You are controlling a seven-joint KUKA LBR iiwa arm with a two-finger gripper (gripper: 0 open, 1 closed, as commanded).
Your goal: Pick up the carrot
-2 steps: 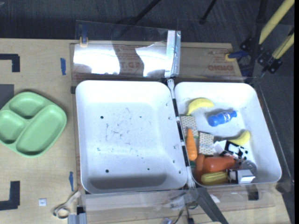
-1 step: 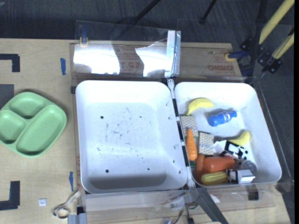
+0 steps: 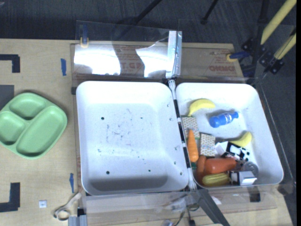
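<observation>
The carrot (image 3: pixel 192 146) is a slim orange stick lying lengthwise along the left wall of the right bin (image 3: pixel 263 108). Its upper end rests by a patterned card (image 3: pixel 189 123). Its lower end meets a larger red-orange vegetable (image 3: pixel 217 165) at the bin's front.
Around the carrot lie a yellow banana (image 3: pixel 201 106), a blue bottle (image 3: pixel 223 118), a small yellow piece (image 3: pixel 242 139), a yellow corn-like piece (image 3: pixel 214 179) and a black-and-white box (image 3: pixel 236 151). The left bin (image 3: pixel 126 135) is beside it. A green divided plate (image 3: pixel 31 124) sits on the bench far left.
</observation>
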